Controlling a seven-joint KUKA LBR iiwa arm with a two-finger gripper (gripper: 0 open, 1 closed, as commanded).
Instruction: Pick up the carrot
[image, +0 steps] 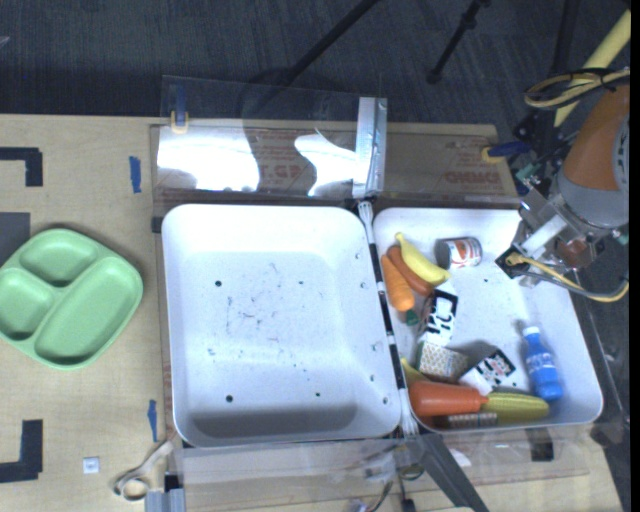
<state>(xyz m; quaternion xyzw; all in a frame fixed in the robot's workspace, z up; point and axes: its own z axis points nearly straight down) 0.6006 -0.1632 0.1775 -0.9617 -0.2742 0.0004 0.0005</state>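
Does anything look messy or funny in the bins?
A bit messy, yes. All the things are crammed into the right bin: a banana, a can on its side, a blue bottle lying down, and the carrot against the front wall. Nothing looks spilled or broken.

Right edge and crowded right bin keep their secrets

The arm (600, 165) is cut off by the frame's right edge, and the tool (528, 255) at right centre is too dark and cluttered with cables to read. In the right bin (585, 345), the carrot (447, 398) at lower centre slides partly under a black-and-white box (490, 370); a second orange piece (398, 287) tucks beneath the banana (420, 262). Labels on the can (461, 251) and blue bottle (542, 362) are too small to make out.
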